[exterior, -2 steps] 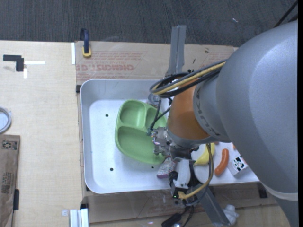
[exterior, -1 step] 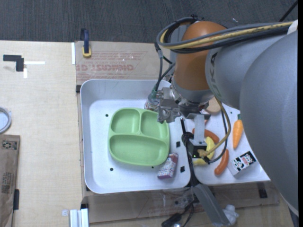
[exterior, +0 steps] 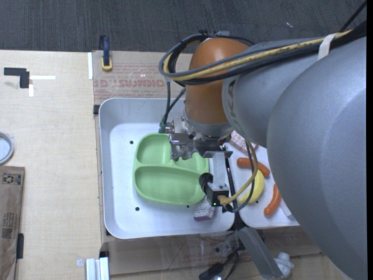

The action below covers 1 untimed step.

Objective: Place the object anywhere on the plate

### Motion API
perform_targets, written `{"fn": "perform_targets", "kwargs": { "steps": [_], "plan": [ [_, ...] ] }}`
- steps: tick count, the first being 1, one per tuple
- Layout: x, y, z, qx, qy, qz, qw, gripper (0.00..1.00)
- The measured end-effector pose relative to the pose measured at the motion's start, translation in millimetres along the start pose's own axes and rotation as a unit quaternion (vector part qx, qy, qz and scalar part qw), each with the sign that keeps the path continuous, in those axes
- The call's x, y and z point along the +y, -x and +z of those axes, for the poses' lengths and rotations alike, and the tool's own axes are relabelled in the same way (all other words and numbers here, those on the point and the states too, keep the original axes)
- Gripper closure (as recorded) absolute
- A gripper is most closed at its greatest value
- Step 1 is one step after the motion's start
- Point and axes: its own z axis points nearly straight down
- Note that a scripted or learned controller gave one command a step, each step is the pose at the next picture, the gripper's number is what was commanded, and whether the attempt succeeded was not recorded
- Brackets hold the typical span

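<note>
Tool (exterior: 179,150) over green plate (exterior: 169,177), grip state unclear; banana (exterior: 254,186) well right.

At the upper left of the frame we see a black bracket (exterior: 17,74) on the wooden bench (exterior: 46,121), and a blue-handled clamp (exterior: 105,52) just right of it. A brown paper bag (exterior: 10,209) lies at the lower left edge, with a clear round ring (exterior: 4,149) above it.

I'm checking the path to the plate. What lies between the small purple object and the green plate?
In the camera view, nothing: the purple object sits right at the green plate's lower right edge, on the white bin floor.
</note>
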Motion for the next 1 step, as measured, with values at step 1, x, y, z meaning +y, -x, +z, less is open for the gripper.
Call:
{"fn": "perform_targets", "kwargs": {
  "steps": [1],
  "plan": [
    [-51.2, 88.9, 14.3, 0.001, 0.001, -0.032, 0.9995, 1.00]
  ]
}}
